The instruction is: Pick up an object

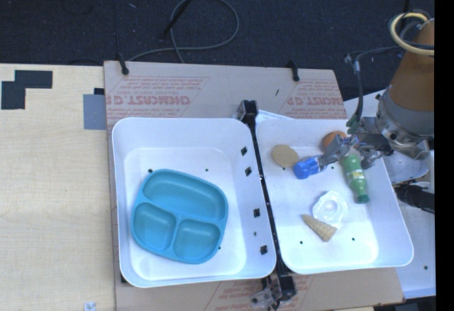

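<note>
Looking down at the tabletop (50, 217), I see pale wood on the left, with a sheet of brown cardboard (213, 93) laid under two shallow white bins set side by side. The left bin (128, 146) carries one thing, a blue divided plate (179, 215) with three compartments, lying flat and a little toward the near left of the bin floor. The right bin (383, 249) has the smaller items, all gathered in its far half and middle.

The arm (413, 82) comes in from the right, grey at the wrist with an orange section above it, and reaches down over the far right corner of that bin. Its gripper (346, 150) sits low among the items there, just beside a green bottle (355, 176) that lies on its side pointing toward the near edge. I cannot tell whether anything sits between the fingers, nor whether they are apart or together, since the parts blur into the clutter.

A white crumpled cup or wrapper (330, 207) rests near the bin's middle, with a tan cone (319, 227) touching its near side. A blue piece (307, 167) lies left of the gripper, next to a tan oval lump (284, 155). A small orange ball (332, 140) sits just behind the gripper.
</note>
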Motion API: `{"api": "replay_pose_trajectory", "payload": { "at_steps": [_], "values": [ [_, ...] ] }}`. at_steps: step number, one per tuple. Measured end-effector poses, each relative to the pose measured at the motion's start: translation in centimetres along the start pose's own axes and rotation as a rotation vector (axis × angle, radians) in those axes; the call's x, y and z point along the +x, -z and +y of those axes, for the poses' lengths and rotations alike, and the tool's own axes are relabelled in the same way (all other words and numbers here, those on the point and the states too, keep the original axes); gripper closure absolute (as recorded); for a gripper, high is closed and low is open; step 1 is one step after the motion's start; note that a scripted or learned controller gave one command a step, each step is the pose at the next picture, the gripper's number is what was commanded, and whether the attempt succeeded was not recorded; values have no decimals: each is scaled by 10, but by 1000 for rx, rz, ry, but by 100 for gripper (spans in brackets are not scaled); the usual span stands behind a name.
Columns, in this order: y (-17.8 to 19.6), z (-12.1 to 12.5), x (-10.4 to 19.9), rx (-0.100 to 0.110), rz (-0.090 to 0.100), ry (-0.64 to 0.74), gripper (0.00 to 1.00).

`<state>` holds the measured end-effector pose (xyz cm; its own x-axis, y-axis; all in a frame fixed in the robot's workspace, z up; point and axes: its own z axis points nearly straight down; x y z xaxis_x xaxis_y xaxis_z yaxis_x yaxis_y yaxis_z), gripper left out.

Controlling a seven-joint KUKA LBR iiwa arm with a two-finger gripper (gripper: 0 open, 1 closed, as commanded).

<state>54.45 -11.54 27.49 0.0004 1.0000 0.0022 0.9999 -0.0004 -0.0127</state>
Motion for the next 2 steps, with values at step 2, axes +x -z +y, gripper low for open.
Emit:
{"api": "replay_pose_trajectory", "payload": {
  "at_steps": [2],
  "values": [
    [-49,2,10,-4,0,-1,0]
  ]
}}
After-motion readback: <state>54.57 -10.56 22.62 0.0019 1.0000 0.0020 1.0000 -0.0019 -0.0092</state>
